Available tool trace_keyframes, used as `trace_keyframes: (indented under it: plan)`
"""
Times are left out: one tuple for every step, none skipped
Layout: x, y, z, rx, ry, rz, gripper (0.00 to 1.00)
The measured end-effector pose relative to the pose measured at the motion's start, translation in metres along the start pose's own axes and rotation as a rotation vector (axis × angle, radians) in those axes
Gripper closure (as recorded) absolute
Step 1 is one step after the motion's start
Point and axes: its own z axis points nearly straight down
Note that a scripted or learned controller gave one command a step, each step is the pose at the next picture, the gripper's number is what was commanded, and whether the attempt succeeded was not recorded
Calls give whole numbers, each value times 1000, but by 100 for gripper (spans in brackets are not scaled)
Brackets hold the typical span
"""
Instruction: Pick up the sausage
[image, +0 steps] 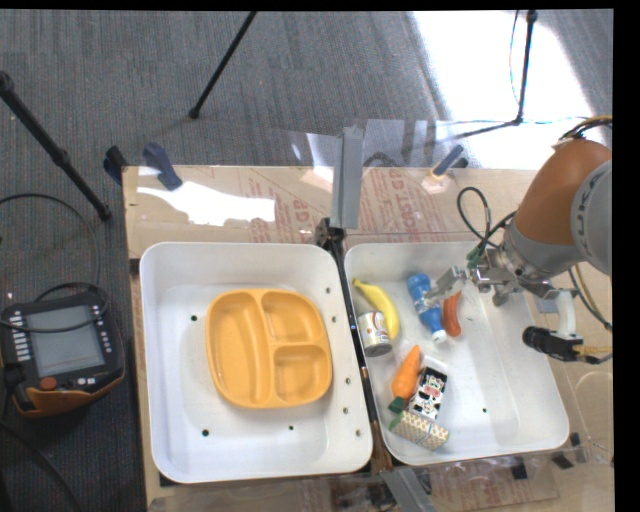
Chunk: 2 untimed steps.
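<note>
The sausage is a short red-orange link lying in the right bin, just right of a blue bottle. My gripper hangs over the upper part of that bin, right at the sausage's far end and beside the bottle's top. The grey arm with its orange band reaches in from the right. From this angle I cannot make out whether the gripper touches the sausage.
The right bin also holds a banana, a small can, a carrot and a printed carton. A yellow divided plate lies in the left bin. A grey divider separates the bins.
</note>
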Motion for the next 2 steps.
trace_keyframes:
  plan:
    - [-4,0,-9,-5,-13,1,100]
    - [63,-36,-139,17,-10,-212,100]
